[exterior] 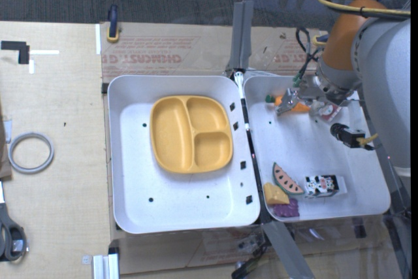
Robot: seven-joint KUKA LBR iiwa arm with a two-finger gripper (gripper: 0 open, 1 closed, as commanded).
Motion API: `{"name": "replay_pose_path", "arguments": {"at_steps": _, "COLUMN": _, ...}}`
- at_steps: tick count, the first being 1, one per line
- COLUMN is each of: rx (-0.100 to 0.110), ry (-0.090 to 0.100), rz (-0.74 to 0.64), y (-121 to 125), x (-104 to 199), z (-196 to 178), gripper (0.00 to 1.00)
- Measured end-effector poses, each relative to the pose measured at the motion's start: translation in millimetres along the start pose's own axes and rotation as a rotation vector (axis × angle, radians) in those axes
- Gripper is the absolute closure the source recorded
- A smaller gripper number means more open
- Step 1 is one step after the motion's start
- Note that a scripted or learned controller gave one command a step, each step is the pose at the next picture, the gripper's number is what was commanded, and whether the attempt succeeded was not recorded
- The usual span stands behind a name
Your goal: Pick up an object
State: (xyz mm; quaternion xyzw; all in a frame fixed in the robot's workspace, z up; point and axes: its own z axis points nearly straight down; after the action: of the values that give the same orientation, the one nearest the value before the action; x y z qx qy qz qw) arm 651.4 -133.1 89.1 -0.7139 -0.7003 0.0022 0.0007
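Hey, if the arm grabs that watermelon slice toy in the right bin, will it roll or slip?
The watermelon slice looks flat and wedge-shaped, so it probably won't roll. It seems small, likely light. It lies close to the yellow piece, so a push may nudge that.

Carrot (297, 106): orange with a green tip, lying flat at the right bin's far end, partly hidden.
Watermelon slice (286, 178): red with a green rind, flat near the front.
Cheese wedge (274, 193): yellow, touching the slice.
Purple piece (285, 209): front edge.
Milk carton (321, 185): black-and-white, on its side.
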Motion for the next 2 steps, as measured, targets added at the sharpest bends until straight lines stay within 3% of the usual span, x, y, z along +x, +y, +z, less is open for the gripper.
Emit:
{"name": "replay_pose_path", "arguments": {"at_steps": 1, "rx": -0.003, "ry": -0.001, "rz": -0.599, "y": 8.1, "x": -29.6, "z": -1.1, "gripper": 0.00}}
{"name": "replay_pose_path", "arguments": {"at_steps": 2, "rx": -0.001, "ry": -0.003, "rz": -0.603, "y": 8.7, "x": -28.8, "z": -8.1, "gripper": 1.00}}
